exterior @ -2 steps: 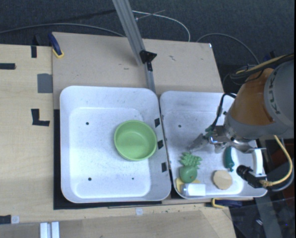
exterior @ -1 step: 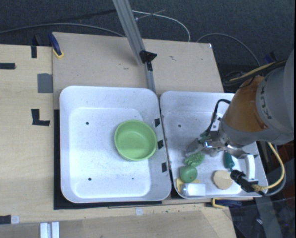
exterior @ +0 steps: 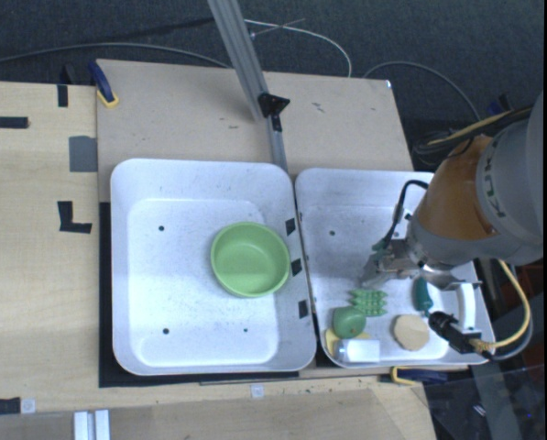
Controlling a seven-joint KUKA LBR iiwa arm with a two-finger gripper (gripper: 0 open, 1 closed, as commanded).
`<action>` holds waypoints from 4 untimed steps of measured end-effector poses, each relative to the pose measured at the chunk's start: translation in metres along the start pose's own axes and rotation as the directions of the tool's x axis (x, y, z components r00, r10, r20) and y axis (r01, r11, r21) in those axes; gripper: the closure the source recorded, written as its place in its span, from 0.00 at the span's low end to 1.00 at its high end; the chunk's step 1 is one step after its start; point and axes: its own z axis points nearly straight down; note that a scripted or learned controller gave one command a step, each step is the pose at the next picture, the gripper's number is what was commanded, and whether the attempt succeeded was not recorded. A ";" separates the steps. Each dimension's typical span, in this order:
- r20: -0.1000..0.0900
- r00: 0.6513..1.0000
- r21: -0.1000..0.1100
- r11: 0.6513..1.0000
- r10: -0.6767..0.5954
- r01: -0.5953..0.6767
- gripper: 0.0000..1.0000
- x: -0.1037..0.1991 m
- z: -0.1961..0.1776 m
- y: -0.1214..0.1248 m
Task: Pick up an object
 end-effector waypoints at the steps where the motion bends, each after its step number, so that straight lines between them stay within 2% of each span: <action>1: 0.002 1.000 -0.006 1.000 0.000 0.000 1.00 0.002 -0.062 -0.004; 2: 0.002 1.000 -0.005 1.000 0.000 0.000 1.00 0.001 -0.104 -0.005; 3: 0.003 1.000 -0.008 1.000 0.000 0.000 1.00 -0.007 -0.162 0.000; 4: 0.000 1.000 0.000 1.000 -0.004 0.004 1.00 0.044 -0.146 -0.005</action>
